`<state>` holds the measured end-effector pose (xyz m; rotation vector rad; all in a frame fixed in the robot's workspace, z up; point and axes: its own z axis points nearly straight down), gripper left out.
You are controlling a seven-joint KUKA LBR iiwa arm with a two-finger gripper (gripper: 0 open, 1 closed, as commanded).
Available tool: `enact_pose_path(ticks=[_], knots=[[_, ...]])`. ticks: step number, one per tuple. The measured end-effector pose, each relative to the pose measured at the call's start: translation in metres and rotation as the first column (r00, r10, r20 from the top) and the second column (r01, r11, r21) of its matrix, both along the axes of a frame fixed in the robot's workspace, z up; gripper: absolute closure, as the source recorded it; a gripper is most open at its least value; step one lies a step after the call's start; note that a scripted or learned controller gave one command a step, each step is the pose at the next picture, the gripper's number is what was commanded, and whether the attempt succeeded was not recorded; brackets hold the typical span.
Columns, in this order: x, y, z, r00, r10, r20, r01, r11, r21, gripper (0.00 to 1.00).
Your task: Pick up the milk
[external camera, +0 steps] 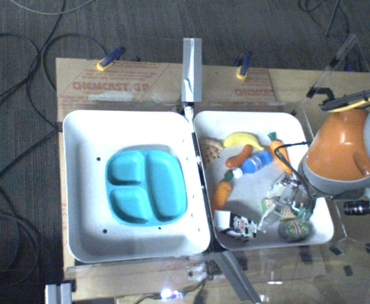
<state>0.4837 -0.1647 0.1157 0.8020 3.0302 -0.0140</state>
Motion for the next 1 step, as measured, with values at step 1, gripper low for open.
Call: enact_pose_path(ticks=[1], knots=[[0.0097, 0.007, -0.002, 0.999, -0.038, 0.031, 0.039, 0.999, -0.023, 0.0]])
